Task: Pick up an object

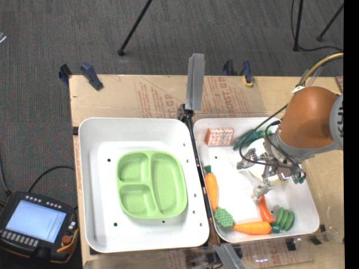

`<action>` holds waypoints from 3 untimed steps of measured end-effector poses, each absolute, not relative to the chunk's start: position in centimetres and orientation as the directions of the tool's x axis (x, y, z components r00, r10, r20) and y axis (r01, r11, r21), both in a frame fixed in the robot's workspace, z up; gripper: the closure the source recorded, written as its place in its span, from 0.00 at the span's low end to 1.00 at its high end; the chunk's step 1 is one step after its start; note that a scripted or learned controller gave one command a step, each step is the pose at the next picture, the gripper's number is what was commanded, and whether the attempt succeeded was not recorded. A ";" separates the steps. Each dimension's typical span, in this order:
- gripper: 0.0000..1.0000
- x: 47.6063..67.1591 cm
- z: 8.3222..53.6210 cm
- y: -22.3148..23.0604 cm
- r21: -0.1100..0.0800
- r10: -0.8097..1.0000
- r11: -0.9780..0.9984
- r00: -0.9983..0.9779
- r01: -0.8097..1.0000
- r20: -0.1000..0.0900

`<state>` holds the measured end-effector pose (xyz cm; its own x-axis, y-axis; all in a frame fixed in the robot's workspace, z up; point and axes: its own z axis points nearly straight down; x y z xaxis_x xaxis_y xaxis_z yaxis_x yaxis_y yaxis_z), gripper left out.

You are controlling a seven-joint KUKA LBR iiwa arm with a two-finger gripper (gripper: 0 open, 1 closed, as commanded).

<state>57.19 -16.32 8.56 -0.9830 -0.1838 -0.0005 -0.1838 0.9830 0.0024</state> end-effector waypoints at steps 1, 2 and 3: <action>0.00 50.3 8.8 -16.7 0.001 -0.123 0.992 -0.992 -0.123 -0.007; 1.00 50.3 9.4 -16.5 0.004 -0.128 0.992 -0.992 -0.128 -0.003; 1.00 48.4 8.5 -21.1 0.004 -0.321 0.947 -0.947 -0.321 0.002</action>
<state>48.42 -21.09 8.49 -0.9472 -0.3207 0.0018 -0.3207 0.9472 0.0044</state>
